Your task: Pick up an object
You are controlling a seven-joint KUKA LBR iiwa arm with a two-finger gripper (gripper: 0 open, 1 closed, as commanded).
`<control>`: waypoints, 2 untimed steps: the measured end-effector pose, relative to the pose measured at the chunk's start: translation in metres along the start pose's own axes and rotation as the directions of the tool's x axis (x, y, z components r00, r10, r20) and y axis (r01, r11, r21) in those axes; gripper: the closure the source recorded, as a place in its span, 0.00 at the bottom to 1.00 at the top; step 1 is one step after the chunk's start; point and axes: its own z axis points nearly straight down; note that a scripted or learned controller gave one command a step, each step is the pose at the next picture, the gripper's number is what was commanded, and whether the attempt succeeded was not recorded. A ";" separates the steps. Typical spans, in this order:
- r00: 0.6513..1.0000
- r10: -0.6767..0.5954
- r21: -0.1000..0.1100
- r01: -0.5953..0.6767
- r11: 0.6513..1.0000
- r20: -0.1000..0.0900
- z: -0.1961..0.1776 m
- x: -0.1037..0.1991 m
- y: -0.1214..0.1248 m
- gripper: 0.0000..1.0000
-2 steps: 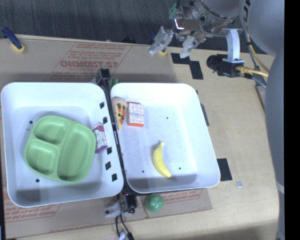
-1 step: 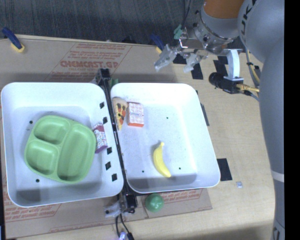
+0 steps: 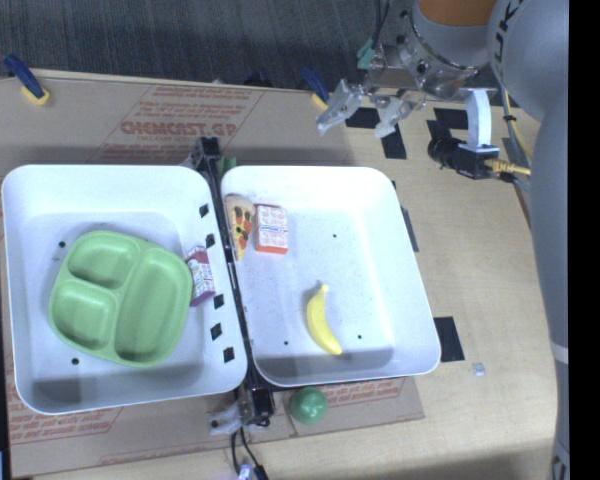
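The gripper hung above the bench beyond the right bin's far edge, its fingers spread wide with nothing between them. The banana lay near that bin's front edge, well apart from the small carton at its far left corner. It looked light, smooth and curved, best pinched across its thick middle.

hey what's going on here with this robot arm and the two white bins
A grey robot arm reaches in from the right, and its tool sits above the bench beyond the far edge of the right bin, holding nothing. In that bin lie a banana, a small red and white box and a flat packet by the divider. The left bin holds a green divided plate and a small purple wrapper. A green ball rests on the bench outside the bins.
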 end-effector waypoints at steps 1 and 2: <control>1.000 -0.001 0.006 0.001 1.000 -0.001 0.214 -0.036 -0.064 0.00; 1.000 -0.005 0.005 0.005 1.000 0.002 0.203 -0.036 -0.062 1.00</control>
